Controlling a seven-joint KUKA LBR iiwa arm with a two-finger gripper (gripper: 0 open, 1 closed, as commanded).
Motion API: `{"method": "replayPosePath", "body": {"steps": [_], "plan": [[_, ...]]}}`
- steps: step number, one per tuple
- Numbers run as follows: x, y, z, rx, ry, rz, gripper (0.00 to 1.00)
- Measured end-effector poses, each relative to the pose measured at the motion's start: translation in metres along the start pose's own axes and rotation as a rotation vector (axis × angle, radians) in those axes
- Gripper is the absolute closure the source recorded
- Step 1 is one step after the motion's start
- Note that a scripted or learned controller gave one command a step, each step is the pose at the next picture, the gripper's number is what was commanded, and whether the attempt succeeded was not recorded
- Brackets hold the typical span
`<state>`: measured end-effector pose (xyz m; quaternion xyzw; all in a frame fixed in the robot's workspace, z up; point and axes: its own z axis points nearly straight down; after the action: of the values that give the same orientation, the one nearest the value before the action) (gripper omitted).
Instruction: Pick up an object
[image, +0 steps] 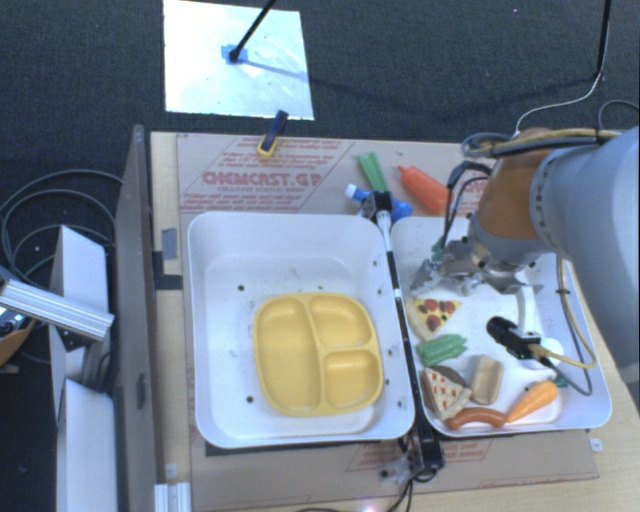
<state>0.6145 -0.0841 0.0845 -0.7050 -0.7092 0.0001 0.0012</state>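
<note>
Nearest the camera, along the front edge of the right bin, lie a sausage, a carrot, a sandwich wedge and a bread piece. Behind them sits a green pea pod, then a pizza slice. The gripper hangs just above and behind the pizza slice, which is the closest pick, its point aimed toward the bin divider. Whether the fingers are wide or narrow I cannot tell. The left bin holds a yellow tray.

Bright, even light from above; the white bins shine, shadows are soft, and the picture looks slightly fuzzy.
</note>
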Motion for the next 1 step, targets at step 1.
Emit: {"method": "replayPosePath", "body": {"steps": [1], "plan": [[0.0015,-0.0254,0.0003,-0.001,-0.001,0.006,0.0]]}}
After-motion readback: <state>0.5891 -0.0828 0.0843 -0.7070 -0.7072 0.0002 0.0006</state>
